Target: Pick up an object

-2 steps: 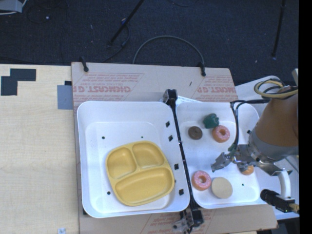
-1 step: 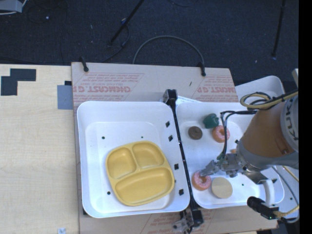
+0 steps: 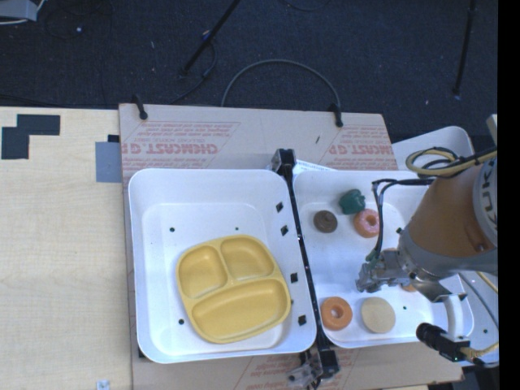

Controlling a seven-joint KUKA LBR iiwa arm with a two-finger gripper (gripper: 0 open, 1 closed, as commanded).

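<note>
Arm over the right bin

The gripper (image 3: 370, 279) hangs low in the right bin (image 3: 341, 335), near the tan disc (image 3: 378, 315) and orange doughnut (image 3: 335, 313); whether its claw is open I cannot tell

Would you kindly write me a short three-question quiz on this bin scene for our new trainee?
1. True or false: the yellow divided tray lies in the left bin.
2. How many small items lie in the right bin?
A) three B) five C) seven
3. Fill in: the end effector is above the ____ bin.

Key:
1. True.
2. B: the green piece, brown disc, pink ring, orange ring and beige disc.
3. Right; it is just above and left of the beige disc.
</note>
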